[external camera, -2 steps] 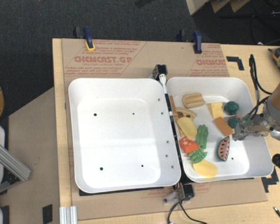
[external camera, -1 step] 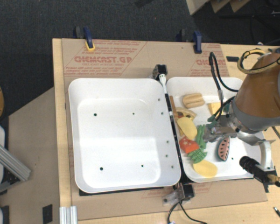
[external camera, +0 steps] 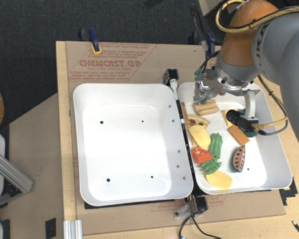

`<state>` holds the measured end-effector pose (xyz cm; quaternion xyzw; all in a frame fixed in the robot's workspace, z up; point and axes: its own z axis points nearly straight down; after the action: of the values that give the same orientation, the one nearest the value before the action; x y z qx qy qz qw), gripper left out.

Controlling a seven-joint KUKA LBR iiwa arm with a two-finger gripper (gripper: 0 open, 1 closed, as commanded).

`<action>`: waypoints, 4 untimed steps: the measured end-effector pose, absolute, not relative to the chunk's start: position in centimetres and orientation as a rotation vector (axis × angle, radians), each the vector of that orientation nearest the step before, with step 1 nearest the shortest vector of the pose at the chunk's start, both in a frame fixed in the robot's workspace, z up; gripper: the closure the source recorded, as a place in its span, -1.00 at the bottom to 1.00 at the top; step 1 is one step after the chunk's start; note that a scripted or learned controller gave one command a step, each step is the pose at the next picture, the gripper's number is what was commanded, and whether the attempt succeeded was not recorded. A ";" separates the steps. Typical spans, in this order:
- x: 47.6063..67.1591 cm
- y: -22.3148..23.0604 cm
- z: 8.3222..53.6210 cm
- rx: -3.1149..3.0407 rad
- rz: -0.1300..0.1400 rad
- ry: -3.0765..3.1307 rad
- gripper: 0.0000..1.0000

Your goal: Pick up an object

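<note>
Hovering my hand (external camera: 205, 91) over the tan block (external camera: 206, 108) at the right bin's (external camera: 269, 180) far end; grip state unclear.

The grey arm (external camera: 281, 39) reaches in from the right, its orange band (external camera: 244, 31) above the wrist, bent steeply downward with the tool (external camera: 205, 94) lowered at the far end.

Even, bright overhead light fills the frame; the glossy shallow white plastic bin (external camera: 124, 143) at centre left reads almost blown out, with soft glare along its rim. Shadows are faint and short. The dark carpeted floor (external camera: 50, 14) at upper left looks grainy; focus is mildly soft throughout
</note>
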<state>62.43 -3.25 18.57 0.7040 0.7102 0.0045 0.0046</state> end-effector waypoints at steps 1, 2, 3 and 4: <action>66.1 -1.0 21.5 2.213 0.008 2.221 1.00; 66.6 7.8 20.6 2.212 0.007 2.231 1.00; 66.5 14.8 18.2 2.214 0.003 2.232 1.00; 66.6 22.3 21.3 2.211 0.011 2.229 1.00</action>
<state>66.61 22.30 21.29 0.7042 0.7100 0.0034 0.0010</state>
